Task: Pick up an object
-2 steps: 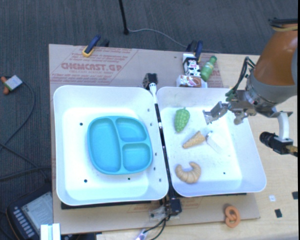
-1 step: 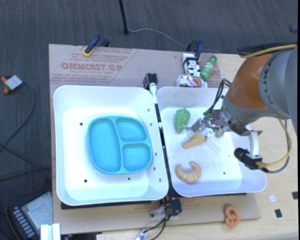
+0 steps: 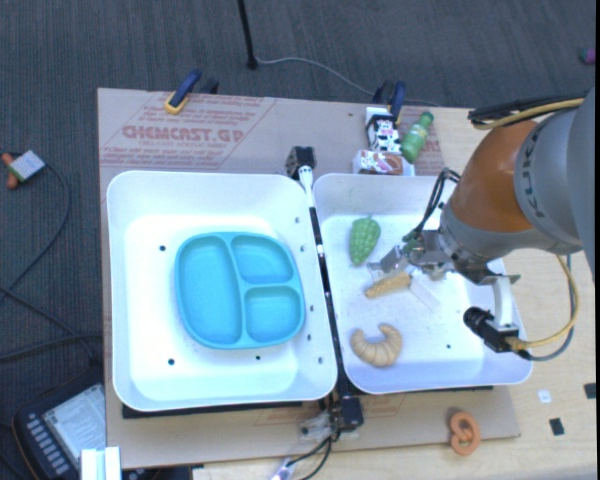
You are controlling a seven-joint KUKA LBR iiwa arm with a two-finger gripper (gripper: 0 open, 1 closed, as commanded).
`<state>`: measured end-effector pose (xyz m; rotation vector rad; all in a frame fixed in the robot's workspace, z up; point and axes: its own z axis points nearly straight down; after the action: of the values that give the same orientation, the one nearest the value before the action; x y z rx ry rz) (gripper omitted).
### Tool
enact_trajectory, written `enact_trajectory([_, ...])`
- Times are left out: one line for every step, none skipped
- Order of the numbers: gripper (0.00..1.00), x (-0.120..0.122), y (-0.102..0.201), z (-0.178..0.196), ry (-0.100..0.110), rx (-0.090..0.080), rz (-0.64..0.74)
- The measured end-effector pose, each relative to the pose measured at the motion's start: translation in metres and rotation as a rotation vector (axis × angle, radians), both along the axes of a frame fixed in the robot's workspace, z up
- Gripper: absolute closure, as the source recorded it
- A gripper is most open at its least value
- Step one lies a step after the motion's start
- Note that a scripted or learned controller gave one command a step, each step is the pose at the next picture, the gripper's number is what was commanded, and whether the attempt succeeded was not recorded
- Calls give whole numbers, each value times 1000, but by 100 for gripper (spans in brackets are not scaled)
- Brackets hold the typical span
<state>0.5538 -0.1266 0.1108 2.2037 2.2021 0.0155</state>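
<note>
Over the right-hand white bin (image 3: 500, 373) we see the grey arm (image 3: 540, 183) reaching in from the right, its orange band (image 3: 495, 183) curving down toward the wrist. Our gripper (image 3: 405, 260) sits low inside that bin, near its middle, with metal fingers pointing left toward the divider between the two bins. Whether those fingers are spread or closed we cannot tell, since the tips blur into the bin floor and the object below them.

Just under the gripper lies a tan, stick-shaped piece (image 3: 388, 286), tilted, and it looks to be touching or nearly touching the fingertips; we cannot say that it is grasped. Up and to the left of it rests a green, leaf-like object (image 3: 364, 239), close to the bin's left wall. Nearer the front of the same bin lies a tan croissant-shaped toy (image 3: 377, 345), apart from the gripper.

Beside this, the left white bin (image 3: 140, 368) carries a blue divided plate (image 3: 240, 290) with three compartments, set at a slight angle.

Both bins rest on a brown board surface (image 3: 195, 128) printed with red lettering. At its far edge, behind the right bin, stand a green bottle (image 3: 416, 136) and a small box (image 3: 382, 158). An orange ring-shaped item (image 3: 464, 431) lies on the board in front of the right bin.
</note>
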Motion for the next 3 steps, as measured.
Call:
enact_trajectory([0,91,33,-23,19,10,3])
enact_trajectory([100,89,31,-13,24,7,3])
enact_trajectory([100,46,88,100,23,11,2])
